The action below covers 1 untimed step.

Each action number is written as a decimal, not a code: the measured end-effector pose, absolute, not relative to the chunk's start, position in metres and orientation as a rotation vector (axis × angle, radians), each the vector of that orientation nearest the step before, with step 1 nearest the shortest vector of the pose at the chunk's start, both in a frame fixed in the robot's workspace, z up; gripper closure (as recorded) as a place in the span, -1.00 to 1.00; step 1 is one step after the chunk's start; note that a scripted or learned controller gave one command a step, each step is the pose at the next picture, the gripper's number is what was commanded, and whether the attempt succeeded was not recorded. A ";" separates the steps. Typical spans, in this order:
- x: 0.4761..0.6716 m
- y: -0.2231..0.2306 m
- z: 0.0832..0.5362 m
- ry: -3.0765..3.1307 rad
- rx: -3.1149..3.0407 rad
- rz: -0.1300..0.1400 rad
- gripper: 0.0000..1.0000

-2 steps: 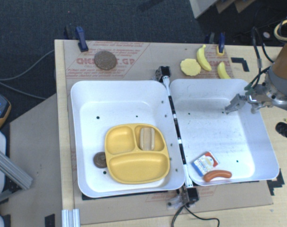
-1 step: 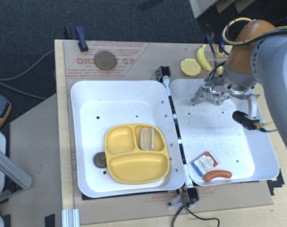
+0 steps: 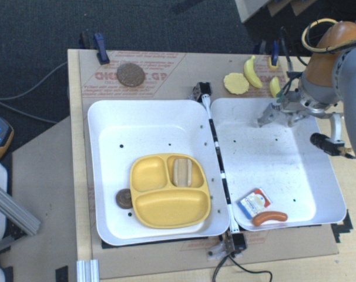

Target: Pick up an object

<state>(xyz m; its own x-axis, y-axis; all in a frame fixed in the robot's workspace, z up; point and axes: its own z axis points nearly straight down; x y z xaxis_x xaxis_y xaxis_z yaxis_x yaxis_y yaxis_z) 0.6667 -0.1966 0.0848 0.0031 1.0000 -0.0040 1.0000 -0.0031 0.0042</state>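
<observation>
Now | hand (image 3: 276, 114) spread wide over right bin (image 3: 319, 210), holding nothing | sausage (image 3: 269, 218), packet (image 3: 253, 203) well apart, unobstructed

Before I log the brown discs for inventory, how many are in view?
2. One brown disc lies on the board behind the left bin; the other brown disc sits inside that bin, touching the yellow tray.

arm (image 3: 336, 57): cut off by right edge | brown disc (image 3: 124, 198): partly under yellow tray (image 3: 169, 190)

Red print on cardboard sheet (image 3: 166, 69) under the bins, partly hidden, unreadable
</observation>
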 end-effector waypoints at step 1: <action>0.668 -0.200 0.175 2.215 2.215 0.006 -1.00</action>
